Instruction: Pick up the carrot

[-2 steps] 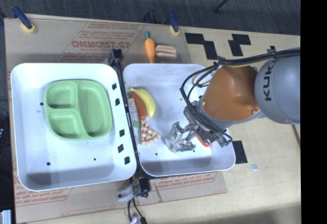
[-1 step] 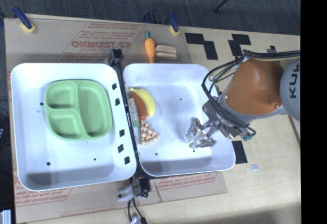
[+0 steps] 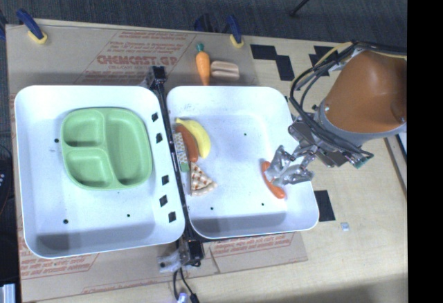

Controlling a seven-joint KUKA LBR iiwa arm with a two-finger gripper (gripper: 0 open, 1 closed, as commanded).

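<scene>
A small orange carrot [image 3: 202,66] with a green top lies on the cardboard just beyond the far rim of the right bin [image 3: 304,206], outside both bins. My gripper [image 3: 291,170] is low over the right side of the right bin, far from that carrot. A slim orange-red piece [image 3: 274,184] lies on the bin floor right at the gripper's left lower side, partly covered by it. I cannot tell whether the gripper touches it.
A tan and pink toy [image 3: 225,70] lies beside the carrot. A banana [image 3: 196,134], a hot dog [image 3: 187,142] and a pizza slice [image 3: 199,180] lie along the right bin's left wall. A green divided plate [image 3: 107,148] sits in the left bin [image 3: 28,225].
</scene>
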